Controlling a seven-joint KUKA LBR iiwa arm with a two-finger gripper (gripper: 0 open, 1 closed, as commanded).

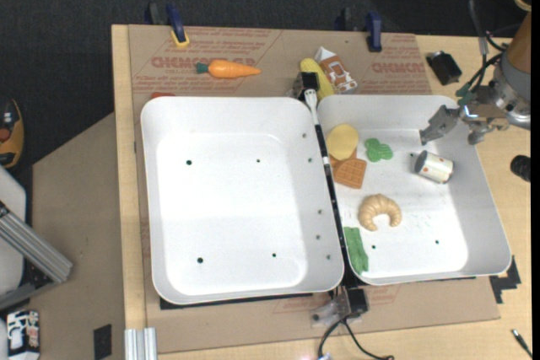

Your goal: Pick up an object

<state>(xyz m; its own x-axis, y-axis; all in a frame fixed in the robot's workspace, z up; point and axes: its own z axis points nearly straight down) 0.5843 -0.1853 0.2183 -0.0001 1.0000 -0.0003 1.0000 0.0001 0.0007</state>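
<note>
gripper poised over the right bin's far edge

the gripper [451, 124] is seen at the upper right rim of the right bin [472, 253], and nothing is seen between its fingers; whether they are spread or closed cannot be told. just below it, inside the same bin, one small white can [433, 167] is found lying on its side, apart from the gripper.

six things are counted in the right bin. beside the can, one green clump [378, 151] lies toward the middle. one round yellow piece [342, 141] is set against the left wall, with one waffle [350, 173] touching it from below. one croissant [380, 211] lies near the centre, and one green strip [357, 249] is laid along the lower left wall.

the left bin [164, 206] is placed side by side with the right one. behind the two bins, on the cardboard [270, 51], one carrot [226, 70], one banana [314, 70] and one small carton [336, 73] are seen. two blue clamps [177, 25] are fixed at the far edge.
</note>
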